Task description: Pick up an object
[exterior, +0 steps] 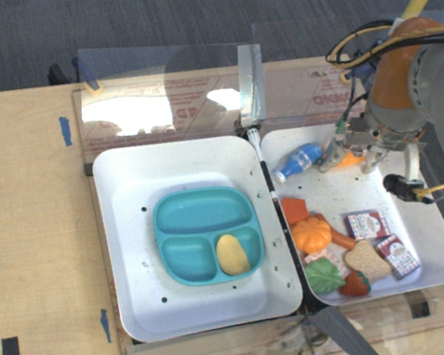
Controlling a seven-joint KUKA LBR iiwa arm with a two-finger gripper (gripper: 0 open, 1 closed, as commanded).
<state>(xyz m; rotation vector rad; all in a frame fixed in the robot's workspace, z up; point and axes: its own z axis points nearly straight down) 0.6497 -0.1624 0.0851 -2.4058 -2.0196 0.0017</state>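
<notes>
- Nearest the camera, along the lower edge of the right bin (440, 265), lie a strawberry (356, 283), a green leafy piece (324, 275), a slice of bread (367, 259) and a small red-and-white packet (398, 257).
- Just beyond them sit a second packet (365, 225) and an orange pumpkin-like toy (313, 234), with a red-orange piece (293, 208) touching it on the far side.
- In the left bin (123, 226) a teal divided tray (205, 233) holds a yellow potato-like object (232, 254) in its lower right compartment.
- Farther back in the right bin, a blue bottle (296, 160) lies on its side near the divider.
- At the far right corner, the gripper (357, 155) hangs low over an orange object (350, 160); whether its claw is spread, closed or gripping cannot be told.
- Above it rises the grey arm (429, 88) with its orange band.
</notes>
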